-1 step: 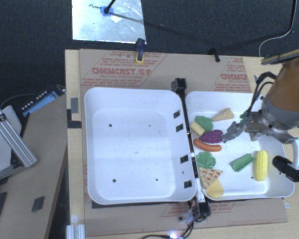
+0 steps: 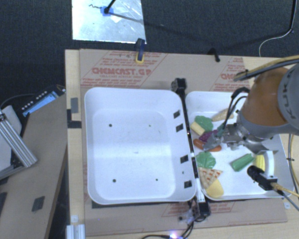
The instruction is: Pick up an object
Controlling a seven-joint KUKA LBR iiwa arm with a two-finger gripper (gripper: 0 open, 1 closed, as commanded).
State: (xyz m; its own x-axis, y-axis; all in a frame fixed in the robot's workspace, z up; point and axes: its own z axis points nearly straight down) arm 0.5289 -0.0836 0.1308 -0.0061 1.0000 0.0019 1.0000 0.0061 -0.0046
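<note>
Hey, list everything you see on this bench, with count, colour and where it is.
Left bin: one, white, view's left.
Right bin: one, white, view's right, holding the toys.
Green pieces: three, spread across right bin.
Yellow pieces: about three, mostly near its front.
Pizza slice: one, orange-yellow, front left of right bin.
Clamp: one, blue-yellow, bench's far edge.
Arm: one, grey-orange, over right bin.
Hand: one, grey, low among the toys.

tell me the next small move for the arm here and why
Probably ease straight down a little. The gripper sits low in the right bin over the red and purple pieces, among crowded toys, and nothing visibly sits between its fingers.
</note>
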